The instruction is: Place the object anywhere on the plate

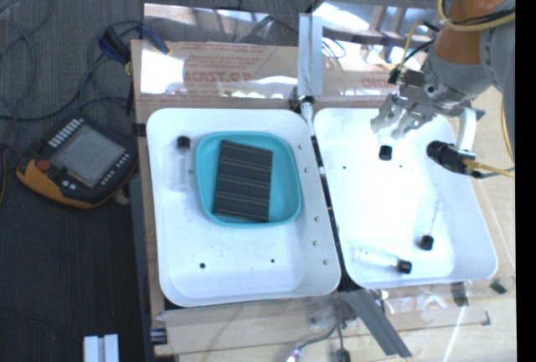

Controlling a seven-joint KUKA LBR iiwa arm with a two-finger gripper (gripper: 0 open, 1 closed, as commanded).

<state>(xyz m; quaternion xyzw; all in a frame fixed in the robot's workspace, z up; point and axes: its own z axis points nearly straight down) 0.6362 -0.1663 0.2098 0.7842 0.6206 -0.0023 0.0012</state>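
Camera view has the tool [400, 119] hanging over the far end of the right bin [469, 268], and its pale fingers blur into the white bin floor, so nobody can tell if it's spread or pinched, or if anything's in it. The task's thing is a guess too: clear vials with black caps are scattered around, one [384, 152] just below the tool, two more [425, 242] [402, 266] toward the near edge, plus one [182, 146] in the left bin [251, 285] beside the teal plate [289, 184]. That plate already carries a dark ribbed block [243, 180], so landing room is mostly rim. Likely fails: the clear glass rolls or slips out of a pinch, or gets dropped crossing the divider between bins. Vial bodies are nearly invisible against white
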